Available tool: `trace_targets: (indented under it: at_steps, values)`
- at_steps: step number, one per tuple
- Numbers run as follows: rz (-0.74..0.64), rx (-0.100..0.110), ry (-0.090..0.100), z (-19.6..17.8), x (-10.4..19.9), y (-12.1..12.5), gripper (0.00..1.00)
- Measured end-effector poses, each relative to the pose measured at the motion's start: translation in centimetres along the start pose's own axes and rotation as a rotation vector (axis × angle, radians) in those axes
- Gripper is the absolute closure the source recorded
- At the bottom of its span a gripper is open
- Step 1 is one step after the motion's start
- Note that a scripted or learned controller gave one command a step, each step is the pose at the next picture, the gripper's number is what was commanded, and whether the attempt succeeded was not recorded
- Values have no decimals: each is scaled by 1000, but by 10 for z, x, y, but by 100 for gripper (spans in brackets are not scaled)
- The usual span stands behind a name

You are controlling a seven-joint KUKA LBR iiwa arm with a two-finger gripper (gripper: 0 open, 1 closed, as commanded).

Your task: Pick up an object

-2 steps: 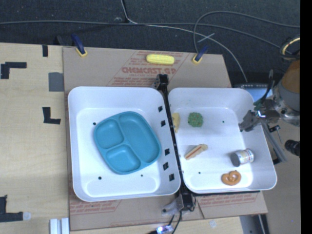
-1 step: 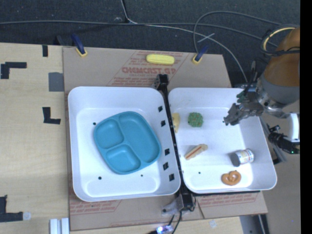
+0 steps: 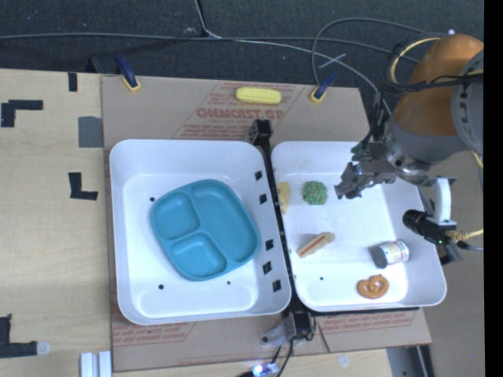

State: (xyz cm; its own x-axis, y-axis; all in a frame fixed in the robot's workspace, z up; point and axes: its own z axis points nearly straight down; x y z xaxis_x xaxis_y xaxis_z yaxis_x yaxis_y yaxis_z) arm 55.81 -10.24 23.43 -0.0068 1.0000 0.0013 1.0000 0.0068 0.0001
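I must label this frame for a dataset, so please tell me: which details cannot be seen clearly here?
- Two-finger gripper, camera view: dark and small; the finger spacing cannot be judged.
- Small pale yellow piece by the black divider: too small to identify.
- Grey metal can lying on its side: label too small to read.
- Grey arm with orange band: cut off by the right edge.
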Motion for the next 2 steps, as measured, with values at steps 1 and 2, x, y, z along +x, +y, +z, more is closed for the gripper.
trace_targets:
  at_steps: [1, 2]
  values:
    - [0, 1, 0, -5, 54, 6, 100]
    - [1, 2, -1, 6, 102, 26, 100]
